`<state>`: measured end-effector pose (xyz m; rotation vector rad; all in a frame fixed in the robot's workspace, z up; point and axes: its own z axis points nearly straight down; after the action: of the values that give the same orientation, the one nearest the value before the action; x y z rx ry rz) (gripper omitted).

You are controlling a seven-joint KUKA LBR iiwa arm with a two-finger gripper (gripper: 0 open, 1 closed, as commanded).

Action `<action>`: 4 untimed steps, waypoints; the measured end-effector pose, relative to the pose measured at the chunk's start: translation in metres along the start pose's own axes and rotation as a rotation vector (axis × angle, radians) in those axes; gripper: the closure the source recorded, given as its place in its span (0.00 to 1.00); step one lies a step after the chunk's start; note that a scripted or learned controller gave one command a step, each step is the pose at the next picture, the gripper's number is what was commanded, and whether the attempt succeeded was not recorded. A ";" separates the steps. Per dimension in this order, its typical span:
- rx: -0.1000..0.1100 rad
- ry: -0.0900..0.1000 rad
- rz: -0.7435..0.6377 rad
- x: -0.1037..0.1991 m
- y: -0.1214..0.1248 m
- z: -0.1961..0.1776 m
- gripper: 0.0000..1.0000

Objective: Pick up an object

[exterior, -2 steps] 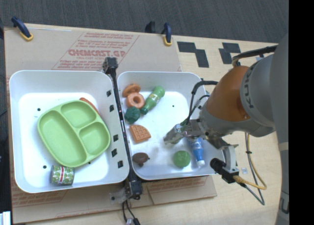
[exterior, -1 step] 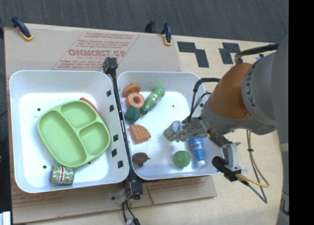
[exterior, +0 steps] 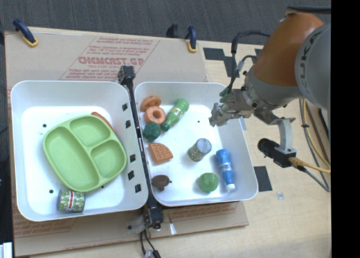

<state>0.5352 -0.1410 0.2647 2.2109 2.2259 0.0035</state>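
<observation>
Two bins: sitting side by side.
Left bin (exterior: 22, 139): holding green plate (exterior: 84, 153).
Can (exterior: 199, 150): lying at right bin's centre; probably light, rigid, slippery; grip its sides.
Gripper (exterior: 220, 115): hovering at three o'clock, apparently holding nothing; opening unclear.

Right bin (exterior: 169, 89) holds a tin can (exterior: 199, 150), blue bottle (exterior: 225, 168), green bottle (exterior: 175, 114) and doughnut (exterior: 155, 116).

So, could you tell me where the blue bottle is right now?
The blue bottle lies in the right bin, near its right wall, beside the green ball.
</observation>
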 end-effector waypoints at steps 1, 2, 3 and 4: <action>0.010 0.003 0.000 0.030 0.050 0.083 1.00; 0.007 0.003 0.003 -0.007 0.012 0.061 1.00; 0.007 0.003 0.002 -0.006 0.012 0.061 0.00; 0.010 0.003 0.001 -0.020 -0.059 0.158 0.00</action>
<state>0.4773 -0.1613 0.1067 2.2181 2.2315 -0.0046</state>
